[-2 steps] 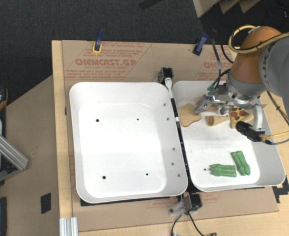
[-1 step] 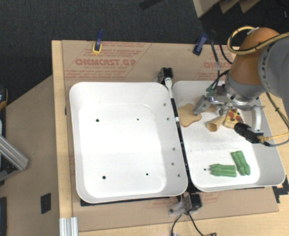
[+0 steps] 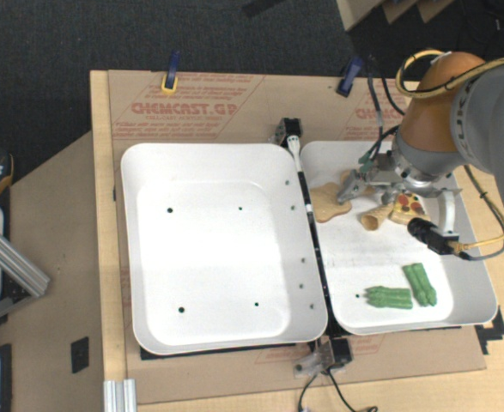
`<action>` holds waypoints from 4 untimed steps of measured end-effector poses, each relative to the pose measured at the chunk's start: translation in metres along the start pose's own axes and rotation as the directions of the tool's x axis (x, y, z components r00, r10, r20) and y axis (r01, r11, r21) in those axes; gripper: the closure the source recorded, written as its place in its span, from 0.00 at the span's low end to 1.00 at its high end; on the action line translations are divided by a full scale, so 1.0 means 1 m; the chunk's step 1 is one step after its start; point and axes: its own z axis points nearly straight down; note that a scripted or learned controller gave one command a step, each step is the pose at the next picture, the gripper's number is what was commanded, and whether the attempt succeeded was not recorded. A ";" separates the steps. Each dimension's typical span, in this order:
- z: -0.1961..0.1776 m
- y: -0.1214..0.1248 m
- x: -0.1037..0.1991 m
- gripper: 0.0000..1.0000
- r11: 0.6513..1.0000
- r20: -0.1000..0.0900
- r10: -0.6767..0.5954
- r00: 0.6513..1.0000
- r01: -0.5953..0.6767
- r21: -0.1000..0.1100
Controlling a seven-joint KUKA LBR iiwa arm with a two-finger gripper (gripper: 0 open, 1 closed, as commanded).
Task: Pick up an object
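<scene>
Pincer [image 3: 365, 178] of the grey arm [image 3: 483, 114] sits low in the right bin [image 3: 470, 303], near its far left corner; whether it is spread or pressed together cannot be told. Just beside it lie a tan, flat piece [image 3: 327, 202], a small tan object [image 3: 371, 221] and a piece with red spots [image 3: 406, 206]. Two green objects [image 3: 403, 290] lie together near that bin's front edge, well apart from the pincer. Left bin [image 3: 148, 316] sits alongside on the cardboard-covered counter [image 3: 200, 101].

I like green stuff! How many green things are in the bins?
2. Both lie in the right bin near its front: one sideways, one beside it, toward the right.
</scene>
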 end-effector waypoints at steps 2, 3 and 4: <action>0.000 0.008 0.026 0.00 1.000 -0.001 -0.001 1.000 0.001 0.000; 0.000 -0.016 0.027 0.00 1.000 -0.001 0.000 1.000 0.000 -0.002; 0.002 0.011 0.024 0.00 1.000 -0.005 -0.003 1.000 0.003 0.012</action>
